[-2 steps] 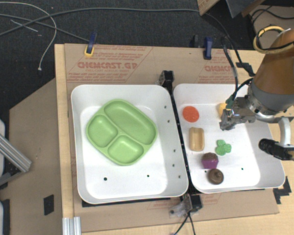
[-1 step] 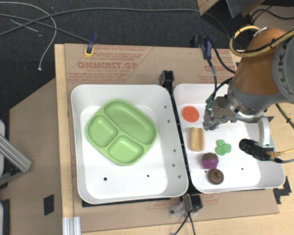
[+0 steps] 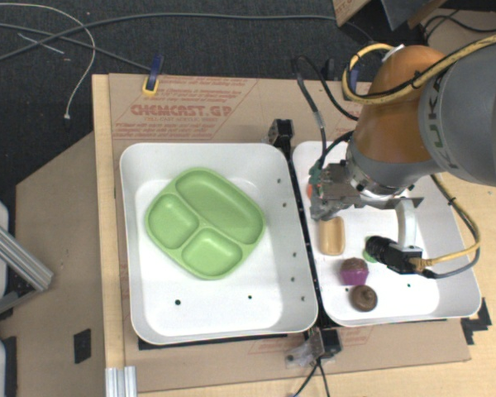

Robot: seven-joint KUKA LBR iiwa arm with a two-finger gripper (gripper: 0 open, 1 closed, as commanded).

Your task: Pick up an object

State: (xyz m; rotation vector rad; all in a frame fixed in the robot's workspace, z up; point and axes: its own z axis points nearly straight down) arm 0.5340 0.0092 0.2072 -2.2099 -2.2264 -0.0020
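Dark carpet (image 3: 190, 23) with loose cables surrounds the bench (image 3: 190, 110), which is covered in cardboard and bears 2 white bins side by side. The tool (image 3: 323, 211) hangs over the right bin (image 3: 430, 298), close to its left wall. From above, its body hides whether it is spread or pressed together, so I cannot tell, and nothing shows pinched in it.

The likeliest target is the tan block (image 3: 331, 236), which lies just below the tool along the right bin's left wall. It looks small, light and stiff, perhaps wood or plastic, with rounded ends. A grip across its narrow width at mid-length should hold best. The bin's wall sits just beside it, so there is little room on that side, and a grip could graze the rim.

A purple object (image 3: 353, 271) lies near the block's lower end, and a brown round object (image 3: 364, 298) lies just beyond that, toward the bin's near edge. Both look light, and the round one may roll if nudged. In the left bin (image 3: 231, 308), 1 green divided plate (image 3: 203, 222) lies flat, well apart and out of the way.
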